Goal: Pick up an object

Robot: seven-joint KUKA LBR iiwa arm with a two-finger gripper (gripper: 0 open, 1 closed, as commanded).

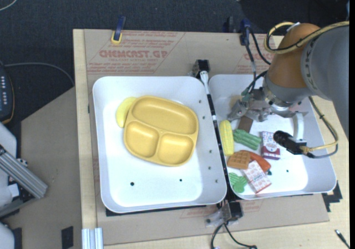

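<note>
A yellow tray (160, 130) fills the left bin (105, 148). The toy corn (226, 137) lies at seven o'clock of the gripper (250, 110); its pincer state cannot be told.

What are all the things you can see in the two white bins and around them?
Bins: two, white, side by side on the bench.
Divided plate: one, yellow, three compartments, left bin.
Corn cob: one, yellow, right bin, by the left wall.
Green toy food: one, right bin, beside the corn.
Waffle: one, orange-brown, right bin.
Red-and-white packets: two, right bin.
Clamp: one, yellow and blue, board's back edge.
Arm: one, grey with an orange band, from the right.
Gripper: one, over the right bin.
</note>
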